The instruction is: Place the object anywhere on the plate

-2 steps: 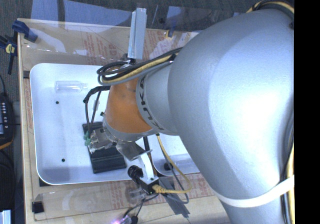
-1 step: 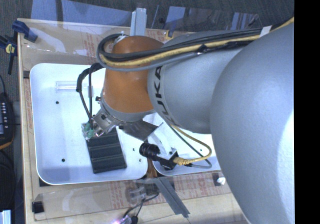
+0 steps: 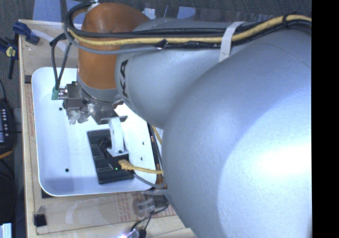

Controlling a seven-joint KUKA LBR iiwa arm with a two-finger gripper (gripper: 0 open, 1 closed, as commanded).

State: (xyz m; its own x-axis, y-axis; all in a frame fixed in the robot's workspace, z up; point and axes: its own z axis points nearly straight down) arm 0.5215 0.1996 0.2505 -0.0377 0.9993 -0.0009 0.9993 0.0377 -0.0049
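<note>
Closest to me is the bulk of the smooth grey robot arm (image 3: 238, 125). It swells across the right side of the scene and covers a good part of the bench. A bundle of yellow and black cables (image 3: 185, 35) runs along its top, tied down with a pale strap. Following the arm leftward, the glossy orange band (image 3: 103, 35) sits above the wrist. Below it the metal gripper (image 3: 74, 112) hangs low over the shallow white plastic bin (image 3: 53, 141), towards the bin's upper left part. Whether the pincer is apart, together or clamped on something I cannot tell, because the wrist hides it from this angle.

I cannot tell where the object lies, nor the plate. The open floor of the bin on the left looks bare apart from a few tiny dark specks, so both may be under the arm.

My guess is that this is a reach or grasp attempt low in the bin, not yet the placing step. The next move calls for lifting the wrist clear enough to show whether anything is held, and then carrying it over to the plate.

Past the bin are the pale wooden bench (image 3: 95, 213), a blue clamp (image 3: 24, 31) on its far corner, and dark carpet beyond.
</note>
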